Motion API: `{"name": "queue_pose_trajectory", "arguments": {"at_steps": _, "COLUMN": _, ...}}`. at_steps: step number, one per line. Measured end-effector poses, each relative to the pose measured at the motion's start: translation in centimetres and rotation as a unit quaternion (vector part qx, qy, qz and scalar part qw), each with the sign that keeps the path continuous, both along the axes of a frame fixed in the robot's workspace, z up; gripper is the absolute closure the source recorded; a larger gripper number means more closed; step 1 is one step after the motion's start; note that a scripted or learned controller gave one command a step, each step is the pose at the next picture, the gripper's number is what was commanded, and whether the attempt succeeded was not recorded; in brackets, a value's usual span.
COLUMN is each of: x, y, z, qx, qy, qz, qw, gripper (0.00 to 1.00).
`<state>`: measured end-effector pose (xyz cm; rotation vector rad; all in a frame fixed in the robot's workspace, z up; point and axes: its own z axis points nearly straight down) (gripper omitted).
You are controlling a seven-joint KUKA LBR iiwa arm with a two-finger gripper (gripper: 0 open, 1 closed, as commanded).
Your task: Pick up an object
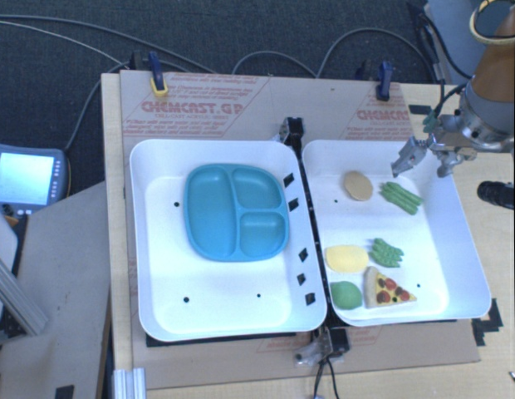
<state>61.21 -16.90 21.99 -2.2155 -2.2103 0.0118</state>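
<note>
The right bin [457, 223] holds several toy foods. A tan round piece [357, 185] and a green pea pod [401, 196] lie near its back. Toward the front are a yellow piece [346, 258], a leafy green piece [387, 253], a green ball [346, 294] and a pizza slice [387, 290]. My gripper [425, 165] hangs over the bin's back right corner, above and just behind the pea pod. It is open, with nothing between its spread fingers [404, 162].
The left bin [158, 248] holds a blue divided plate [237, 212]. A black divider with clips [301, 223] runs between the bins. Blue clamps [158, 80] hold the cardboard base at the back. A screen device [25, 177] sits at far left.
</note>
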Motion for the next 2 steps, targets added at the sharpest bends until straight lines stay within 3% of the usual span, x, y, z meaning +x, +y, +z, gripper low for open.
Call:
{"name": "queue_pose_trajectory", "arguments": {"at_steps": 1, "x": 0.3, "y": 0.0, "z": 0.7, "qx": -0.0013, "qy": -0.007, "qz": 0.001, "qw": 1.0, "gripper": 0.0}}
{"name": "queue_pose_trajectory", "arguments": {"at_steps": 2, "x": -0.4, "y": -0.3, "z": -5.4, "qx": -0.0005, "qy": -0.003, "qz": 0.001, "qw": 1.0, "gripper": 0.0}}
